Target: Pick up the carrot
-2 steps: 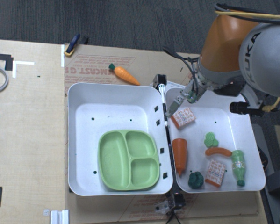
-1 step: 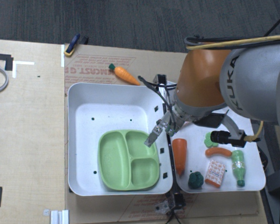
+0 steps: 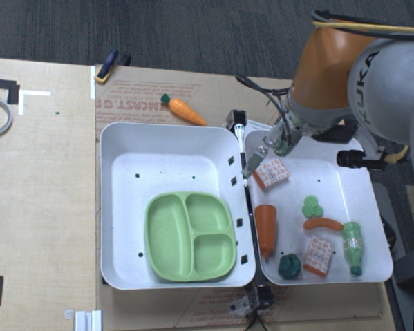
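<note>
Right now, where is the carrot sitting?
The carrot lies outside both bins, on the cardboard just behind the left bin, near that bin's back right corner and left of the gripper.

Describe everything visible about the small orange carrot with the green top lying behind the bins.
The small orange toy carrot with a green top looks like smooth plastic, tapering to a point. It lies flat on the brown cardboard sheet outside both bins, just beyond the left white bin's far rim, green end pointing left, tip right. Nothing else touches it; the claw is apart, over the right bin.
</note>
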Controlling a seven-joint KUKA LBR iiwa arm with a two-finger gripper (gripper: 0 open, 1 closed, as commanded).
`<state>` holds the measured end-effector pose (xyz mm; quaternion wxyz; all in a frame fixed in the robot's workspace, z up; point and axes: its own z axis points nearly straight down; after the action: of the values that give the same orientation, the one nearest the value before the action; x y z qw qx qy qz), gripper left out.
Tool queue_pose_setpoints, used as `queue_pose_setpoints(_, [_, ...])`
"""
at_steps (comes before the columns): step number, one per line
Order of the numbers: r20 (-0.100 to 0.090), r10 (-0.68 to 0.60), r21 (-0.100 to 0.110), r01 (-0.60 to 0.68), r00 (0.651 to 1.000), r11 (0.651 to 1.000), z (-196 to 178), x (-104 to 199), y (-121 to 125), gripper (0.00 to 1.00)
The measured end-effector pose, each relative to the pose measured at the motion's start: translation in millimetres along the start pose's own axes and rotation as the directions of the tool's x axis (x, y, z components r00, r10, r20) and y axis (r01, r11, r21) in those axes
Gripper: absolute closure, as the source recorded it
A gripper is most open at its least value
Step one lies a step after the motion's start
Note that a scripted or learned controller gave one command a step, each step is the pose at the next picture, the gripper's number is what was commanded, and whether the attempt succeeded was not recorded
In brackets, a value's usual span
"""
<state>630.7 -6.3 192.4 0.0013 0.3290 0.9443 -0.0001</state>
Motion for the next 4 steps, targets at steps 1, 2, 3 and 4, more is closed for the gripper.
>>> queue_pose_setpoints(1, [-0.001,-0.002,0.000,0.002,1.000,1.000,-72,161,-36,0.00])
queue_pose_setpoints(2, [0.001,-0.001,-0.002,0.001,1.000,1.000,-82,160,-35,1.00])
queue_pose_setpoints(3, [0.002,0.248,-0.001,-0.248,0.969,0.969,-155,97,-121,1.00])
queue_pose_setpoints(4, [-0.002,0.095,0.001,-0.095,0.995,0.995,-25,124,-90,1.00])
